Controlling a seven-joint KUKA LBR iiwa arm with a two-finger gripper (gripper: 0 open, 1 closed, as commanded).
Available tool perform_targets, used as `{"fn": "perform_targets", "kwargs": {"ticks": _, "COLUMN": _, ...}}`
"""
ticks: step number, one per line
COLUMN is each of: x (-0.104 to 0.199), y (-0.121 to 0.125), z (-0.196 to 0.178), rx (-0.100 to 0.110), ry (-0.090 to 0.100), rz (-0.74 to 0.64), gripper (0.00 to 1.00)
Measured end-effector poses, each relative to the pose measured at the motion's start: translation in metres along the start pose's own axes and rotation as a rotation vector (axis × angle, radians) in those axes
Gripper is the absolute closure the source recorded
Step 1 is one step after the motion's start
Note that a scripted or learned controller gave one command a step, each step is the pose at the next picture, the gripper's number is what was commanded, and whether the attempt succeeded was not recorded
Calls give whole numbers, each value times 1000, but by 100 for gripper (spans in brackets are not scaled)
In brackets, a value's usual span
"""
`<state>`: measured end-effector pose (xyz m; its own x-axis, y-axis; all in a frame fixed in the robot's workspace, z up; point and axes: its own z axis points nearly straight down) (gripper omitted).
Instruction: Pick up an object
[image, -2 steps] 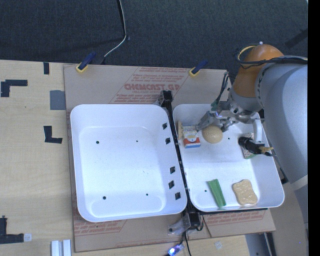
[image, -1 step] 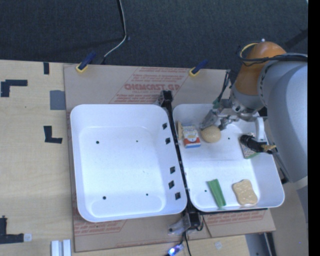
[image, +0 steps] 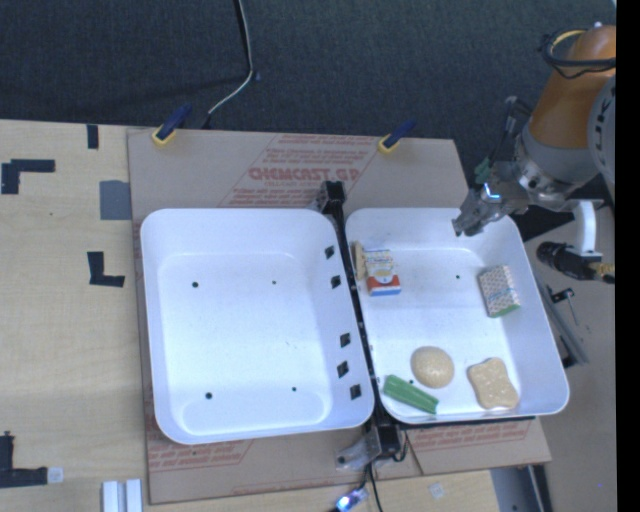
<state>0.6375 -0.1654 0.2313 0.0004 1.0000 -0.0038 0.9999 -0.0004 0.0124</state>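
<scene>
Seen from above at a slant, two shallow white plastic bins sit side by side on a brown cardboard sheet printed with faded red lettering that looks like "CHEMCAST GP"; I cannot vouch for every letter. The sheet is held at its far edge by two blue-and-yellow clamps, and a dark cable runs off behind them.

The left bin shows only its white floor with a few small dark dots. The right bin carries five things. A small white carton with red and blue printing lies near the divider at the far left; its label is too small to read. A speckled grey-green rectangular sponge block rests toward the right wall. Along the near edge lie a flat green bar, a round beige ball-like lump touching or just beside it, and a tan biscuit-shaped piece to its right.

The grey arm with the orange band comes in from the right. Its two-finger gripper hangs over the far right corner of the right bin, well apart from every object, with nothing between its fingers; whether they are spread or pressed together I cannot tell.
</scene>
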Motion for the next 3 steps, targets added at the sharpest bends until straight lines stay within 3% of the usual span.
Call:
{"fn": "perform_targets", "kwargs": {"ticks": 1, "x": 56, "y": -3, "z": -1, "rx": 13, "ry": 4, "rz": -6, "gripper": 100}}
{"fn": "perform_targets", "kwargs": {"ticks": 2, "x": 122, "y": -17, "z": -42, "rx": 9, "ry": 6, "rz": -9, "gripper": 100}}
{"fn": "perform_targets", "kwargs": {"ticks": 3, "x": 199, "y": 4, "z": -123, "rx": 4, "ry": 6, "rz": -10, "gripper": 100}}
